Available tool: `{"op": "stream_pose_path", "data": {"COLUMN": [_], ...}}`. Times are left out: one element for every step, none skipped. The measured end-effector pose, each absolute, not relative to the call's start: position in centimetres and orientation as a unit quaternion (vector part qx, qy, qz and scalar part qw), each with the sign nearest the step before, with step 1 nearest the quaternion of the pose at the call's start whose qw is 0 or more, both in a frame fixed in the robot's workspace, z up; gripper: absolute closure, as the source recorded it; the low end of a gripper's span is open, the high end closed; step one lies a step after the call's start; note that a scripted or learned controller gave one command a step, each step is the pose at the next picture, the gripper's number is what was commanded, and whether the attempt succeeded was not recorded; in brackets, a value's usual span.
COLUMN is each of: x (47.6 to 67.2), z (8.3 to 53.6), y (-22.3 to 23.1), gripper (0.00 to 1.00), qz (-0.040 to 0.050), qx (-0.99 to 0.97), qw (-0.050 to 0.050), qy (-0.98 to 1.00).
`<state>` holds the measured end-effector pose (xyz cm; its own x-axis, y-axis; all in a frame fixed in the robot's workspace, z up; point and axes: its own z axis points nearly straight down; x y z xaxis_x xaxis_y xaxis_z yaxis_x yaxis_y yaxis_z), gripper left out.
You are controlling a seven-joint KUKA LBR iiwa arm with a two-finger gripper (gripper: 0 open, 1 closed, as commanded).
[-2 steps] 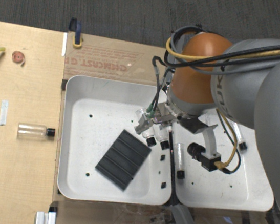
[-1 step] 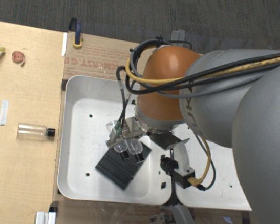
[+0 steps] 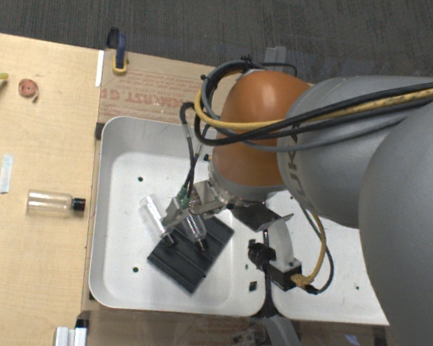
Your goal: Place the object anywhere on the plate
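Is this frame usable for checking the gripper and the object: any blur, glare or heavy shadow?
Camera view: sharp overall and evenly lit; the arm casts only a soft shadow in the white bin; mild glare on the orange band; the gripper sits over the black object, its metal parts small and slightly soft; the clear bottle is crisp.

matt ribbed black plate (image 3: pixel 189 257), glossy white bin (image 3: pixel 118 218)

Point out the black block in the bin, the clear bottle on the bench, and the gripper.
black block (image 3: pixel 186 261): camera view, on its flat top face.
clear bottle (image 3: pixel 51 201): camera view, middle of its clear body.
gripper (image 3: pixel 185 238): camera view, midway between its fingertips, over the block.
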<state>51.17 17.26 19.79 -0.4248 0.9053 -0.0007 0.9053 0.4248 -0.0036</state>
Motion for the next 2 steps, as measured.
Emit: {"op": "stream_pose_path", "data": {"x": [59.5, 56.0], "z": [24.7, 32.0], "y": [14.5, 7.1], "gripper": [0.00, 0.00], "qz": [0.0010, 0.0006], "qx": [-0.505, -0.393], "qw": [-0.001, -0.001], "qy": [-0.863, -0.919]}}
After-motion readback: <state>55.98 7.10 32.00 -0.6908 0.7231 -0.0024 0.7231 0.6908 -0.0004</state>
